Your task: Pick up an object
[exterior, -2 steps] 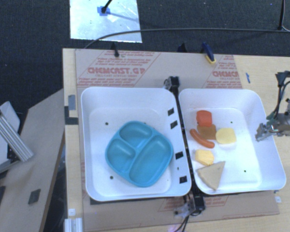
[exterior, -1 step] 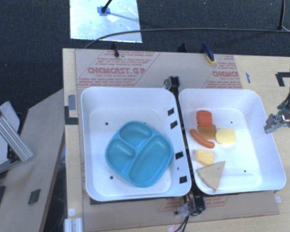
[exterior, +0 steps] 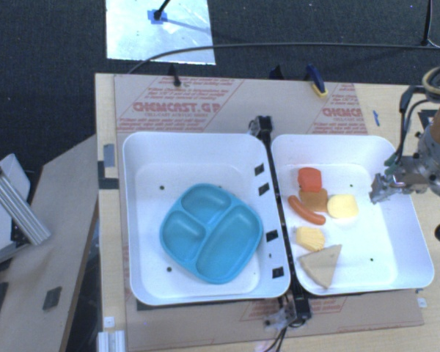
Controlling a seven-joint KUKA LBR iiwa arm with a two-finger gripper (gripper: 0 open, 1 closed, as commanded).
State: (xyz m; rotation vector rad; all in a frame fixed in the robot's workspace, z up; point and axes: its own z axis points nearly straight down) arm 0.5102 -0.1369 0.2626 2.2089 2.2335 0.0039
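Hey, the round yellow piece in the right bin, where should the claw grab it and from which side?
Probably from above, across the middle of the round yellow piece. It lies flat and its right and lower edges face bare bin floor, while its left edge sits against the brown piece. The claw is already on its clear right side.

the right white bin [exterior: 418, 270] lies under the gripper [exterior: 381, 189], with bare floor beneath the tool. the left white bin [exterior: 143, 196] sits well away from the gripper toward the picture's left. the two rims touch along a seam set with black clips [exterior: 264, 189]. a printed cardboard sheet [exterior: 183, 105] lies under both bins. a blue clamp [exterior: 317, 79] sits near the gripper, up-picture and a little left. a silvery sheet [exterior: 183, 28] lies far off, up and left. an aluminium bar [exterior: 18, 207] lies farthest left.
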